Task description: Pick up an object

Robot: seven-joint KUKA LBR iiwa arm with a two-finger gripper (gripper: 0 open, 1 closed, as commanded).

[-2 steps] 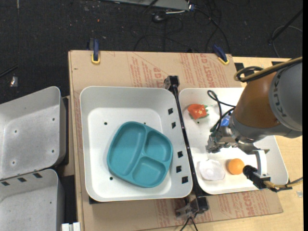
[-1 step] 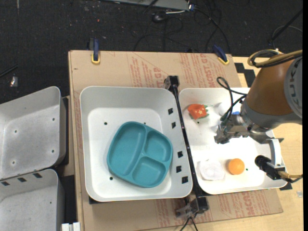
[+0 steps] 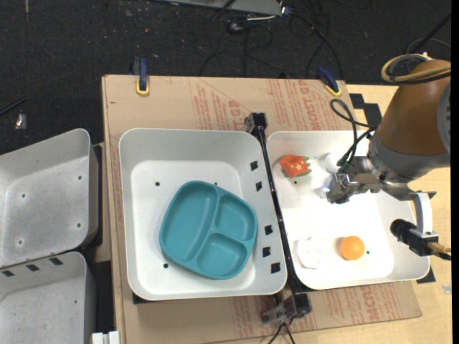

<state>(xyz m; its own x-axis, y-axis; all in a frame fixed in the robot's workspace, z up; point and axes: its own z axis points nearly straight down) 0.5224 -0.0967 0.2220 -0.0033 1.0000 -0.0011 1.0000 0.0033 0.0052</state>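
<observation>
Beside the gripper (image 3: pixel 341 190), jaws perhaps unreadable, lies a strawberry (image 3: pixel 294 165); orange (image 3: pixel 351 248) apart.

A: Which parts of the right bin (image 3: pixel 401 267) lie open?
B: The bare floor between the strawberry (image 3: pixel 294 165), orange ball (image 3: pixel 351 248) and white disc (image 3: pixel 311 252); the arm (image 3: pixel 416 135) overhangs its upper right.
A: And the left bin (image 3: pixel 143 156)?
B: The teal divided plate (image 3: pixel 209 228) fills the middle; the margins along the walls stay open.

1 fixed overhead view, slanted down over 2 bins (image 3: pixel 136 149)
</observation>
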